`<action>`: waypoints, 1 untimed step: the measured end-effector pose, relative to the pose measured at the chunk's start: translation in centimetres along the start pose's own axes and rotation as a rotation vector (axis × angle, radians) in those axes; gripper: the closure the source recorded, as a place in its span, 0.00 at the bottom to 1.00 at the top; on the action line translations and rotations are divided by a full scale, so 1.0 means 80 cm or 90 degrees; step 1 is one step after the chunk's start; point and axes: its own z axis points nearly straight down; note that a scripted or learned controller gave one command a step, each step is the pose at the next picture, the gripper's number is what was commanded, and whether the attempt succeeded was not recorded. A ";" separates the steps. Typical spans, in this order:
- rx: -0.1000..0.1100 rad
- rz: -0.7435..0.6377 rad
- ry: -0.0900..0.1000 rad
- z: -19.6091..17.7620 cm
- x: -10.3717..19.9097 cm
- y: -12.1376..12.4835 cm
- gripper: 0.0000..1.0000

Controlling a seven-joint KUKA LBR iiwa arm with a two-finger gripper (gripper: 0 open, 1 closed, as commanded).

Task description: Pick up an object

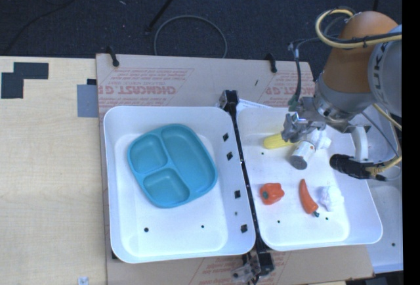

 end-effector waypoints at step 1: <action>-0.002 0.000 0.000 -0.080 -0.003 -0.001 1.00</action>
